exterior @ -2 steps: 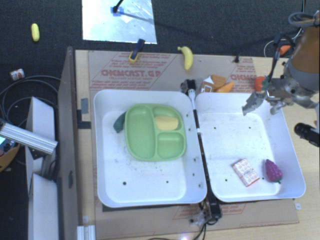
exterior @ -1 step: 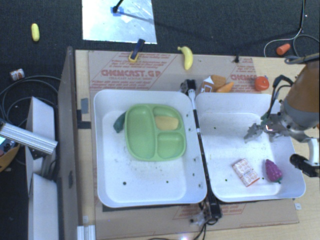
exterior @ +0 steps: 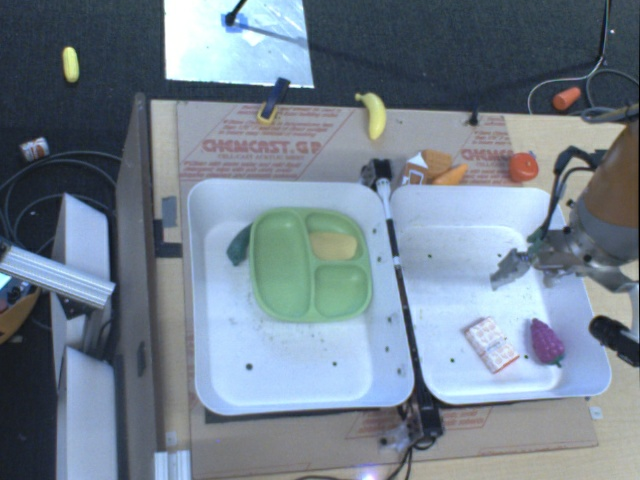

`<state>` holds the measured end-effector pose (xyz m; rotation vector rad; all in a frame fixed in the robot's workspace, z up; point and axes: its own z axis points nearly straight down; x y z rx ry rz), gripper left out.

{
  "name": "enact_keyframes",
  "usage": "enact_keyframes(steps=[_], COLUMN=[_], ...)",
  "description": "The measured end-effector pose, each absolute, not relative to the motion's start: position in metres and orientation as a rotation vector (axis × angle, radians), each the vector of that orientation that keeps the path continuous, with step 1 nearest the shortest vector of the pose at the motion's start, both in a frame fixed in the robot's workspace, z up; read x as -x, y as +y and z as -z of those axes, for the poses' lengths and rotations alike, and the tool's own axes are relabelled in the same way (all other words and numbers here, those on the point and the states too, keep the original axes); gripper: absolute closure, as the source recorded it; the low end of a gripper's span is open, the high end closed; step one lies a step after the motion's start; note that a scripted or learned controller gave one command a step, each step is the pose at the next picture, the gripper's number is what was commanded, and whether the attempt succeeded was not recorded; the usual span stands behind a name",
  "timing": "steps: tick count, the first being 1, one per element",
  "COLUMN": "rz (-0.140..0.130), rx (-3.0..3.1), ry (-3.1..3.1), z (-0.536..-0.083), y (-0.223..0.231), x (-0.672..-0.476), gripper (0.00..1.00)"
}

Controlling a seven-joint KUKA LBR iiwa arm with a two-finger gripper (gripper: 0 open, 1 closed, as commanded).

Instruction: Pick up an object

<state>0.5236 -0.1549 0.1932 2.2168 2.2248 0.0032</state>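
In the right bin [exterior: 450,238] lie a small pink-and-white box [exterior: 491,344] and a purple bunch of grapes [exterior: 546,341], both near the front right corner. My gripper [exterior: 524,272] hovers over the right side of that bin, above and behind the two items, and touches neither. It is open, with nothing between its fingers. The left bin [exterior: 230,358] holds a green divided plate [exterior: 310,265] with a yellow item [exterior: 333,243] in its back right compartment. A dark green item [exterior: 238,243] lies by the plate's left edge.
Behind the bins, on the cardboard, lie a banana [exterior: 374,115], an orange carrot-like piece [exterior: 440,168] and a red tomato [exterior: 522,167]. A black-and-white rod [exterior: 390,238] runs along the seam between the bins. Cables and a yellow toy [exterior: 70,64] lie on the floor.
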Motion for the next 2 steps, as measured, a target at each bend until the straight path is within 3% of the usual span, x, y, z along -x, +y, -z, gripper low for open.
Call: enact_keyframes(steps=[1,2], rz=[-0.002,-0.006], rx=[-2.220,-2.209], ry=[2.222,2.220], z=[-0.191,-0.178], y=[-0.156,-0.208], x=[-0.525,-0.636], gripper=[0.00,0.00])
